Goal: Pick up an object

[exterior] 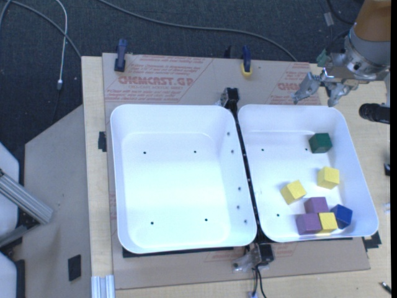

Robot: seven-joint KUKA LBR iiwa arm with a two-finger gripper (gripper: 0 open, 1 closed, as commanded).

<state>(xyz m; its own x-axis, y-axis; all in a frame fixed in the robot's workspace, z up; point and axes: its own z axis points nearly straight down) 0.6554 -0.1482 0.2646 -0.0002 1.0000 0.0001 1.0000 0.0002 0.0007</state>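
gripper (pixel 320 89) hanging open, holding nothing, beyond the right bin's (pixel 291 120) far rim | green cube (pixel 320 143) lying nearest, far right, alone | yellow cubes (pixel 293 191) sitting mid-bin; purple, yellow, blue cluster (pixel 322 216) touching at near right | risk: fingers wedging between clustered cubes, or striking the wall, likely failing the grasp

Small blocks are lying in the right bin (pixel 366 185): green block (pixel 320 143) far, yellow blocks (pixel 328 177), purple blocks (pixel 316 205) and blue block (pixel 342 215) near.
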